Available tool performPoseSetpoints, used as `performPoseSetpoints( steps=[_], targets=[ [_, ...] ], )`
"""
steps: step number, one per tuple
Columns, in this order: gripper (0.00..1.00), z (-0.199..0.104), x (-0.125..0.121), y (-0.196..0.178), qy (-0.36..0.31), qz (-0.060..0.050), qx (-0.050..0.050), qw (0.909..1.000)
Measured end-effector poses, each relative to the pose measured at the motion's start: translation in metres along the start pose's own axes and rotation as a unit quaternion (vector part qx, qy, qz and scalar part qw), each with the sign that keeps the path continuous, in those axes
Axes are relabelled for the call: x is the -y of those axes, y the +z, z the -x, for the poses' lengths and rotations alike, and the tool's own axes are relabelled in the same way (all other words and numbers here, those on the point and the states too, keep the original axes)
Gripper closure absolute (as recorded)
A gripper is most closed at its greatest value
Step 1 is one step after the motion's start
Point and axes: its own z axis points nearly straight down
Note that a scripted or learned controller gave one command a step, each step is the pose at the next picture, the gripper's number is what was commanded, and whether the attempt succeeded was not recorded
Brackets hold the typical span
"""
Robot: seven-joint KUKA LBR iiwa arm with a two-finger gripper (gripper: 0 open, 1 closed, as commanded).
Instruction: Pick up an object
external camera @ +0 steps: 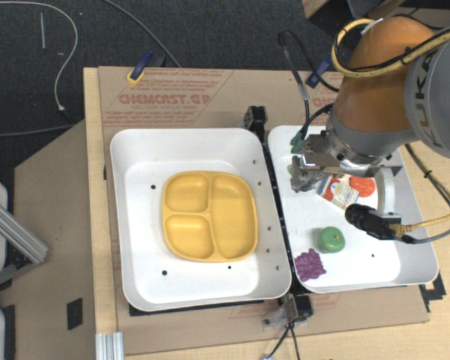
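In the camera view, the likeliest target is judged to be the red-and-white packet [348, 189], lying in the right bin [416, 265] just beside and partly under the jaws [309, 172]; it looks light, thin and probably slippery, so a hold across its narrow width would seem safest. The green apple-like toy [331, 239] and purple grape cluster [309, 264] lie below the jaws, apart from them. The arm is bent low over the bin's upper part, wrist down; whether the jaws are parted or holding anything cannot be told.

A yellow divided plate [210, 216] lies mid left bin [127, 156]; the gripper [309, 172] hangs over the right bin's [420, 265] far-left part.
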Motion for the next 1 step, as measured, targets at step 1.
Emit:
performPoseSetpoints(
  steps=[1],
  targets=[
    [1.00, -0.0582, 0.0078, 0.0213, 0.000, -0.001, 0.000, 1.0000]
  ],
)
